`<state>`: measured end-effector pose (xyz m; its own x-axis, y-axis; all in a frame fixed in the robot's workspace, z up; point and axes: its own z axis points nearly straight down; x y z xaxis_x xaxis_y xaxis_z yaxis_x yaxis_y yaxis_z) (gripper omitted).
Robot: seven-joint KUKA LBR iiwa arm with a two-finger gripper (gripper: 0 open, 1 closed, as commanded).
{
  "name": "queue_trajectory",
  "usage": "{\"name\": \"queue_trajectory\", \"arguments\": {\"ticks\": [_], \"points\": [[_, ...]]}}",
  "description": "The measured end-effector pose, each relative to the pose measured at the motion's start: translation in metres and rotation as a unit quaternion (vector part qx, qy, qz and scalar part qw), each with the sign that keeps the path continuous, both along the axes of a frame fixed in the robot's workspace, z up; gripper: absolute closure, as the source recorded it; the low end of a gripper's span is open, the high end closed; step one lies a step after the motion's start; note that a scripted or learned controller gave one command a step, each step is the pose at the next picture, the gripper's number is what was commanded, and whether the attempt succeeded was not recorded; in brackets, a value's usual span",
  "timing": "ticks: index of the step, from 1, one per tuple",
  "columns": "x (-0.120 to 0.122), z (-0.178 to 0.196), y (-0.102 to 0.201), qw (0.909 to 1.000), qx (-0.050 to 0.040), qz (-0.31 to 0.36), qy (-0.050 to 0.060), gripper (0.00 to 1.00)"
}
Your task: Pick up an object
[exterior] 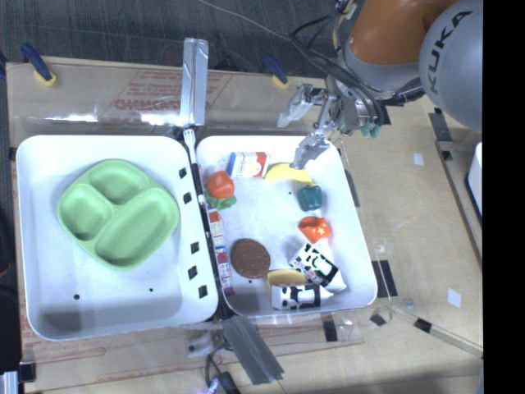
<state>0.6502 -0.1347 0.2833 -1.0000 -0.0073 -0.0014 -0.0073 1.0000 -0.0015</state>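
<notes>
Single fixed view, mounted above surface (pixel 410 220), looking down at slant. Both white bins framed whole: left bin (pixel 41 220) toward left edge, right bin (pixel 353 212) near centre. Far side of surface at top, near side at bottom. Arm (pixel 410 23) entering from upper right, cropped by top edge. Distance moderate: small items in right bin distinguishable, fine detail soft. No second view, so no shared coverage.
</notes>
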Motion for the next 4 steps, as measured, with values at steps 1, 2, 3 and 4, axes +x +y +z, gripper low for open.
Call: {"name": "queue_trajectory", "arguments": {"ticks": [1, 2, 3, 4], "points": [[-0.048, -0.124, -0.072, 0.9959, 0.0019, 0.09, 0.004, 0.0], [-0.079, -0.167, -0.074, 0.9909, -0.0033, 0.134, -0.012, 0.0], [-0.12, -0.188, -0.073, 0.9931, -0.0011, 0.117, -0.004, 0.0], [-0.121, -0.189, -0.074, 0.9946, -0.0006, 0.104, -0.003, 0.0]]}}
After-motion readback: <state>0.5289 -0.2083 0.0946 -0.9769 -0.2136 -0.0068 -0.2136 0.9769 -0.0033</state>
